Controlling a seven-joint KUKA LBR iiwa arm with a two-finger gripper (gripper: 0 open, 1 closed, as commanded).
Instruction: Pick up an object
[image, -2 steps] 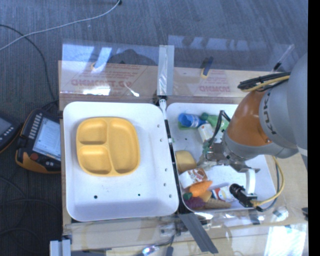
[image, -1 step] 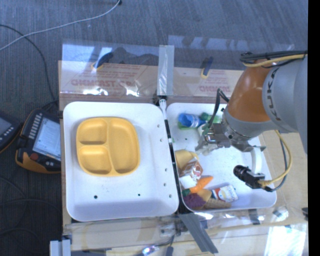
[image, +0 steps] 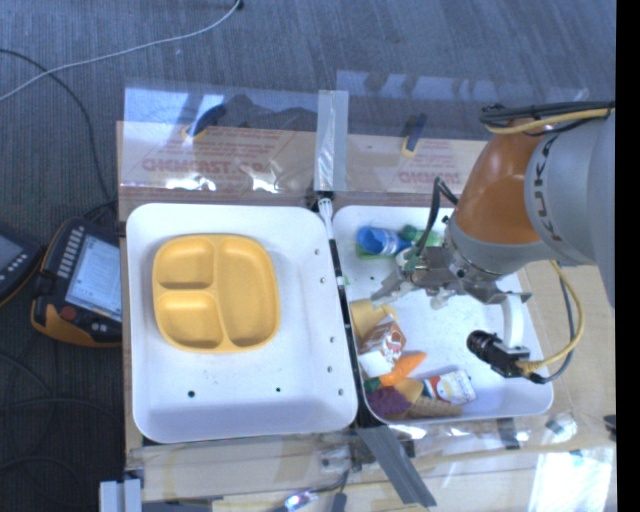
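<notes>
My gripper (image: 415, 275) hangs over the middle of the right bin (image: 520, 400), under the orange wrist band. Directly below and left of it lies a pile of small items: a tan cup-like piece (image: 366, 316), a red and white packet (image: 388, 343), an orange carrot (image: 405, 366), a purple item (image: 388, 400) and a white packet (image: 452, 386). A blue bottle (image: 377, 240) and a green item (image: 412, 238) rest at the bin's far edge, just behind the gripper. Nothing shows between the fingers.
The left bin (image: 160, 410) bears a yellow divided plate (image: 215, 291). A teach pendant (image: 80, 280) lies on the floor left of the bench. The arm's grey body (image: 575, 190) covers the right bin's far right corner. A black cable end (image: 495, 352) hangs above the right bin.
</notes>
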